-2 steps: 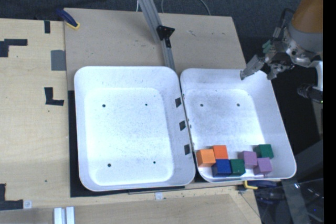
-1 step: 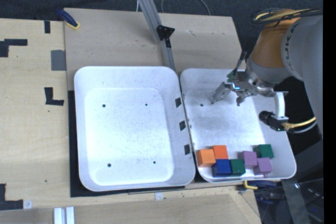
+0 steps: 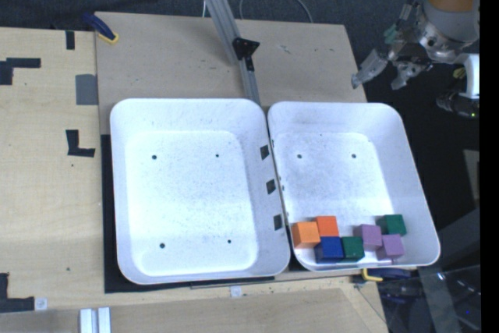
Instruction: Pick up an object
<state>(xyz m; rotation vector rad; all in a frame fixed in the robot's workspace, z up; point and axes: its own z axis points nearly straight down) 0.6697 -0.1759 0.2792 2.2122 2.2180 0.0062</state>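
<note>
You've nothing picked yet: the gripper hangs beyond the right bin's far corner, fingers seemingly spread and holding nothing (the view is small there), while the blocks sit clustered along the near wall.

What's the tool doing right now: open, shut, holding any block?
Tool: open, fingers spread, nothing between them; it hangs beyond the far right corner of the right bin, away from the blocks.

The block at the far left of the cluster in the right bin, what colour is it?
Orange block, seen clearly in the camera view.
</note>
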